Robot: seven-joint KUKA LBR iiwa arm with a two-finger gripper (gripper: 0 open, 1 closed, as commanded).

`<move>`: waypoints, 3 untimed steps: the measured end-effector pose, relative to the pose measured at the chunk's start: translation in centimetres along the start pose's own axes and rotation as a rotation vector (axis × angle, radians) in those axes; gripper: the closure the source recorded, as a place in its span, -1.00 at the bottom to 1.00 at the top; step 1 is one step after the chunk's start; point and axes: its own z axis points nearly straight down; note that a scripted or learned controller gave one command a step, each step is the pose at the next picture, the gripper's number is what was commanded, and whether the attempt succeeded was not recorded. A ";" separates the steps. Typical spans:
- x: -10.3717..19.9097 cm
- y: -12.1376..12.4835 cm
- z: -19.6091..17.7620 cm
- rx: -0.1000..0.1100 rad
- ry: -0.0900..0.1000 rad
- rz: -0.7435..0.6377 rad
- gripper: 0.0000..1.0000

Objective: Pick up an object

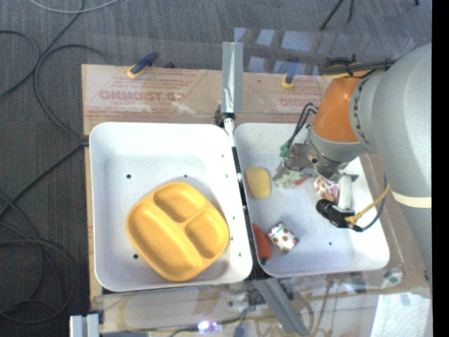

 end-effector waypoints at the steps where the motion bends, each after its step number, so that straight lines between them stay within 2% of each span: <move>1: 0.0 0.0 0.0 0.001 -0.001 0.000 -1.00; 2: -1.0 2.6 2.0 -0.013 0.001 0.216 -1.00; 3: -4.4 1.6 2.0 -0.012 0.000 0.141 -1.00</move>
